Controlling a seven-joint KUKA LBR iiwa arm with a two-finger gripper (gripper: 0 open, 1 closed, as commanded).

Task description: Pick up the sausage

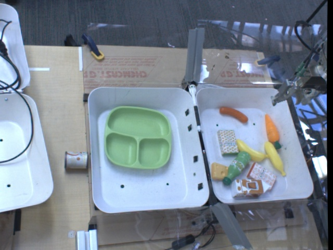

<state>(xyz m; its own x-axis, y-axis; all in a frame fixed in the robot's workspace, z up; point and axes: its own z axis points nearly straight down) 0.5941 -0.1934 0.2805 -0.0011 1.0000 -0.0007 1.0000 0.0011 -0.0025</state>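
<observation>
Orange-red and untouched, the slim plastic sausage (233,114) lies near the back wall of the right shallow white bin (296,139), so the pick is not yet begun. Whether the gripper (285,91), hovering at that bin's far right corner, is released or clenched, I cannot tell. Around it: wooden bench (57,77), dark carpet.

The gripper (279,99) sits at the upper right of the frame, poking in from the right edge. It's a grey metal piece, angled down and to the left, its tip the lowest and leftmost part. Behind it, up toward the right edge, the wrist is a tangle of cables and fittings, with green and black wires looping above. Too small and cluttered here to read how the tip is set.
</observation>
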